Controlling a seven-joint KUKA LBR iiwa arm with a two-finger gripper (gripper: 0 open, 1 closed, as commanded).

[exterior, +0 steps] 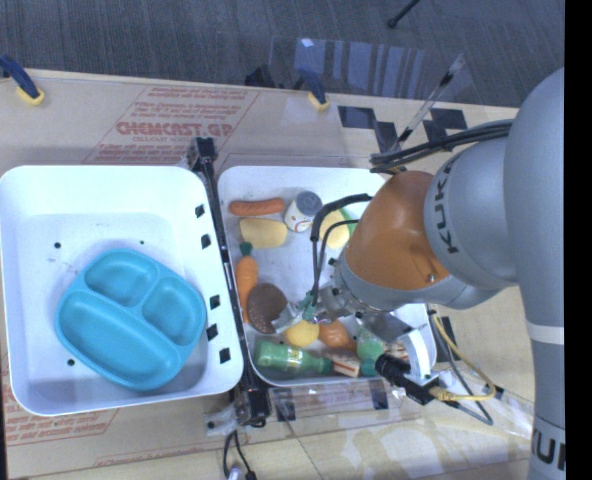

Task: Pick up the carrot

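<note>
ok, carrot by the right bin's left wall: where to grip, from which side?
Probably mid-body of the carrot, straight from above. It lies flat, lengthwise along the right bin's left wall, green top up-view, so close across its width. The brown round piece crowds its lower end.

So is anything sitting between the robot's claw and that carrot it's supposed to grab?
Yes. The carrot lies by the right bin's left wall, and the brown round piece sits beside it on the arm's side. The arm's orange band hides the claw itself.

Single fixed camera above bench, angled down on both bins (pixel 106 183).
</note>
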